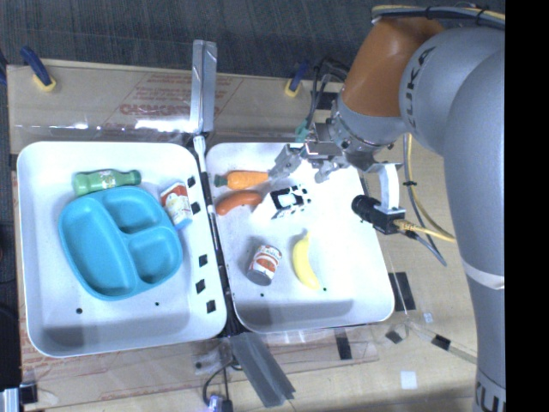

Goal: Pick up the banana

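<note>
I have the arm (446, 84) reaching in from the right over the right bin (360, 303), its orange band high above the wrist and the wrist bent down toward the bin's far half. The gripper (290, 197) hangs low there, pointing down and to the left; I cannot tell how its tips stand, since the black-and-white tip parts blur together.

The banana (304, 261) lies on the bin floor just below the gripper, on the near side, apart from it and untouched. A small can (265, 263) lies beside the banana, to its left. Two carrots (240, 180) sit just left of the gripper, near the bin's left wall.
</note>
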Controlling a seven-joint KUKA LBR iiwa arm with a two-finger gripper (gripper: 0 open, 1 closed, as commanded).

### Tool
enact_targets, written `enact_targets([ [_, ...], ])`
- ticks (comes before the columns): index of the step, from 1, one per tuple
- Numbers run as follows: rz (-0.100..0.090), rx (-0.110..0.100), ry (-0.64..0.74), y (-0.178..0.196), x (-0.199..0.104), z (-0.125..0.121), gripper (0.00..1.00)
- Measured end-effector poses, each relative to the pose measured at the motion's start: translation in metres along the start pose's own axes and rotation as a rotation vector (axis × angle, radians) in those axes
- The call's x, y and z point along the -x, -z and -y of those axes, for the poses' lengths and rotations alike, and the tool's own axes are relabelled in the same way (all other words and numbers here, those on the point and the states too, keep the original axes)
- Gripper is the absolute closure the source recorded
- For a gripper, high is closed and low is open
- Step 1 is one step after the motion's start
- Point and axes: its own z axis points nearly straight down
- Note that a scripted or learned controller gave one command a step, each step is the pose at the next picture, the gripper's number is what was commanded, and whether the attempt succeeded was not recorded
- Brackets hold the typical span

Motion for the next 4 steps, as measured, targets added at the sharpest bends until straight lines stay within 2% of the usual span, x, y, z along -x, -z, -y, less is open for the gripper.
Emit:
enact_targets([
  [1,0.0,0.001,-0.188,-0.141,0.058,0.03,0.0],
  [2,0.0,-0.002,-0.183,-0.132,0.057,0.03,1.0],
  [3,0.0,-0.002,-0.183,-0.132,0.057,0.03,0.0],
  [4,-0.001,-0.001,-0.202,-0.142,0.037,0.085,0.0],
])
